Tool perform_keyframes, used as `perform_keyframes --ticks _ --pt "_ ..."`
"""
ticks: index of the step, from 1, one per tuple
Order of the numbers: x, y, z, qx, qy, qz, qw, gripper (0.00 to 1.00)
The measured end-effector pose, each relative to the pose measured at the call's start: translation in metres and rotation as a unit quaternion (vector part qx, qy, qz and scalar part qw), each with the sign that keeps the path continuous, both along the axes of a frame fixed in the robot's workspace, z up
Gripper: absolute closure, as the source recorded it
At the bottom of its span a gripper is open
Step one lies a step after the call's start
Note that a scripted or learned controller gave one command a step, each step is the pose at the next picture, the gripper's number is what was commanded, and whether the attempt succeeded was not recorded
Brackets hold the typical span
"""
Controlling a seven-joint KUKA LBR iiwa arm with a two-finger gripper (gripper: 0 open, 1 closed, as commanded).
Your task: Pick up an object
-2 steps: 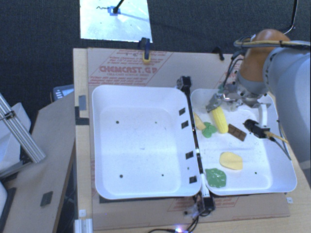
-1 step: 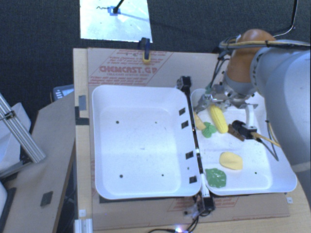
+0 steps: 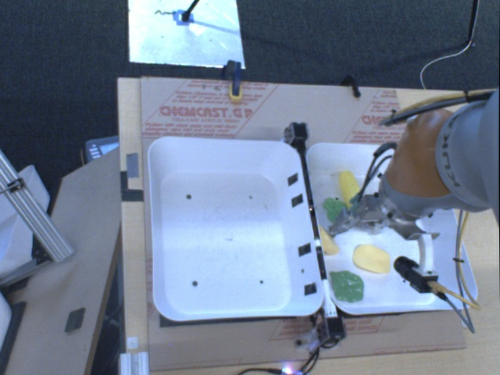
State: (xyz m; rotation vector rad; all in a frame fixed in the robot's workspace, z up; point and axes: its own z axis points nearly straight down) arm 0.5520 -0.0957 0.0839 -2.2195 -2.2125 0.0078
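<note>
Camera view from above the bench: two shallow white plastic bins sit side by side on a sheet of brown printed cardboard (image 3: pixel 211 108). The left-hand bin (image 3: pixel 168 209) has a bare floor with a few small dark dots. The right-hand bin (image 3: pixel 320 156) holds the small objects, and the grey arm with its orange band (image 3: pixel 418 166) reaches in over it from the right.

The gripper (image 3: pixel 344 219) is low over the left part of that bin, pointing toward the divider between the bins. How its tips stand I cannot tell from here; they blur into the objects beneath.

Just beside the gripper's tip lies a small dark green lumpy piece (image 3: pixel 334 208), and above it a yellow elongated piece (image 3: pixel 348 184) stands at a slant. A pale yellow wedge (image 3: pixel 328 243) lies against the bin's left wall. Nearer the front sits a yellow rounded oval block (image 3: pixel 371 258), well clear of the gripper, and a light green crumpled piece (image 3: pixel 347 285) rests in the front left corner. A black cylindrical part (image 3: pixel 414 274) on the arm's cabling hangs over the bin's right front.
</note>
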Motion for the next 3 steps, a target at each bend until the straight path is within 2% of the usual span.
perform_keyframes --ticks 1,2,3 --pt "0.103 -0.080 0.003 -0.0012 -0.002 0.005 1.0000 0.00" --pt "0.100 -0.078 0.011 -0.0009 -0.001 0.004 1.0000 1.00" --pt "0.071 -0.024 0.000 0.0002 -0.004 0.005 1.0000 1.00"
